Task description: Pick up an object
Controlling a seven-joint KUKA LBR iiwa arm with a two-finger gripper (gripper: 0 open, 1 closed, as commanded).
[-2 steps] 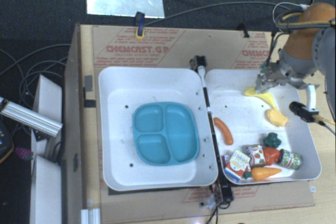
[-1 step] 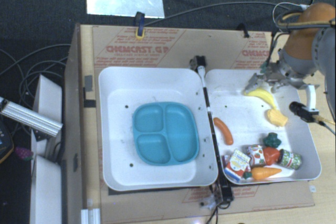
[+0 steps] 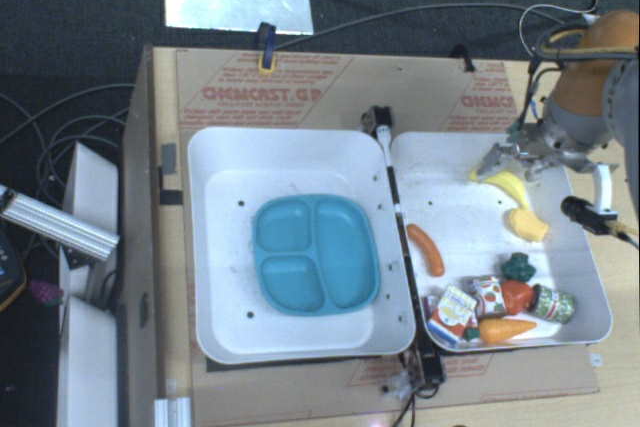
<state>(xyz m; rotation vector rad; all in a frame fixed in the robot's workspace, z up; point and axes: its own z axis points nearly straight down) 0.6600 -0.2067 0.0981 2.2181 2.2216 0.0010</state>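
Observation:
My gripper (image 3: 512, 163) hangs over the far part of the right bin (image 3: 590, 260), open, with its fingers spread just above a yellow banana (image 3: 506, 186). Nothing sits between the fingers. A pale yellow chunk (image 3: 527, 225) lies a little nearer than the banana. An orange-red sausage (image 3: 426, 249) rests by the bin's left wall. At the near edge a cluster holds a small carton (image 3: 453, 307), a red can (image 3: 490, 293), a carrot (image 3: 506, 327), a green bottle (image 3: 553, 304) and a dark green piece (image 3: 518, 266).
The left bin (image 3: 225, 215) holds a blue divided plate (image 3: 315, 252). A black divider bar (image 3: 395, 205) runs between the two bins. The grey arm with its orange band (image 3: 600, 65) comes in from the upper right.

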